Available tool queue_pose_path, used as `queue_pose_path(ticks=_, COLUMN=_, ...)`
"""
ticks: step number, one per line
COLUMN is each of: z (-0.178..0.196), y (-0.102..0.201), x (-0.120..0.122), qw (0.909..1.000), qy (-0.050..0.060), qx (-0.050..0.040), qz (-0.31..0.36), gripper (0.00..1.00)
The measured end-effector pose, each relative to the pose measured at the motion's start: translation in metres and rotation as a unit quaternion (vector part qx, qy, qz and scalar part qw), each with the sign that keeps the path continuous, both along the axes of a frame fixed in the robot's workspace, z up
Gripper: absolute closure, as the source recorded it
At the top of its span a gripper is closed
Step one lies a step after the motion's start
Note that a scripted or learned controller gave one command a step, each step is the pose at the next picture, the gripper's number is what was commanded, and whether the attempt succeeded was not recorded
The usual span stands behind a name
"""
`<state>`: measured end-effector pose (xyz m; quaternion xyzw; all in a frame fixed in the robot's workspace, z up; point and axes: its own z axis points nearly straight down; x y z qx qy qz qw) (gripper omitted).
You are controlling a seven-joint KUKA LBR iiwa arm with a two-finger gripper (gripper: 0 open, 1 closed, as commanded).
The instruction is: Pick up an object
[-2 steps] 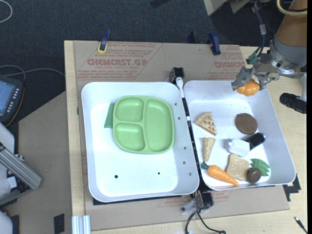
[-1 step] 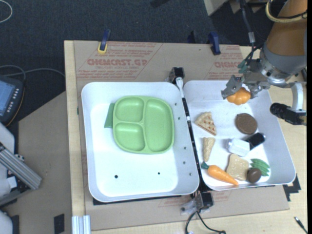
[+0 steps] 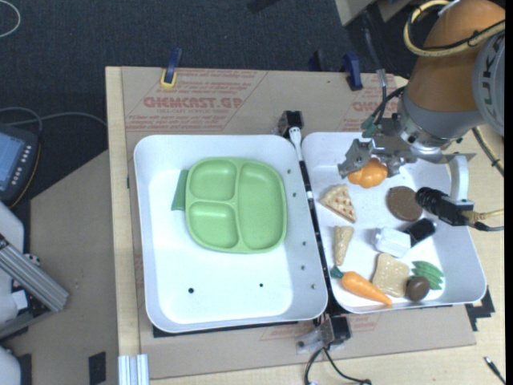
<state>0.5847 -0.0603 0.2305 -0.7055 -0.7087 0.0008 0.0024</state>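
Observation:
My gripper [image 3: 371,167] hangs over the back left part of the right bin [image 3: 473,255]. A small round orange toy fruit [image 3: 369,175] sits between its grey fingers [image 3: 350,165], and the gripper is shut on it. The rest of the objects lie in the same bin: a pizza-like wedge [image 3: 340,203], a brown round cookie [image 3: 403,203], a pale cone-shaped piece [image 3: 342,243], a carrot [image 3: 365,287], a tan cracker [image 3: 390,273], a small white block [image 3: 393,240], a brown ball [image 3: 417,288] and a green leafy piece [image 3: 428,271].
A green divided plate [image 3: 236,204] lies in the left bin [image 3: 160,279]. A black cylinder [image 3: 437,203] on the arm's side reaches over the right bin. A divider [image 3: 307,207] separates the two bins. Clamps [image 3: 170,74] stand at the bench's back edge.

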Motion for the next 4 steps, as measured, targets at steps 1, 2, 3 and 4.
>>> queue_pose_path(ticks=1, z=0.008, y=0.042, x=-0.032, qw=1.0, qy=0.0, qx=0.0001, qz=0.0, gripper=1.0)
queue_pose_path(ticks=2, z=-0.007, y=0.079, x=-0.076, qw=1.0, qy=0.001, qx=-0.0001, qz=-0.001, gripper=1.0)
queue_pose_path(ticks=3, z=0.004, y=0.108, x=-0.087, qw=1.0, qy=-0.001, qx=-0.0003, qz=0.0, gripper=1.0)
queue_pose_path(ticks=4, z=0.0, y=0.096, x=-0.089, qw=1.0, qy=-0.001, qx=-0.0009, qz=-0.003, gripper=1.0)
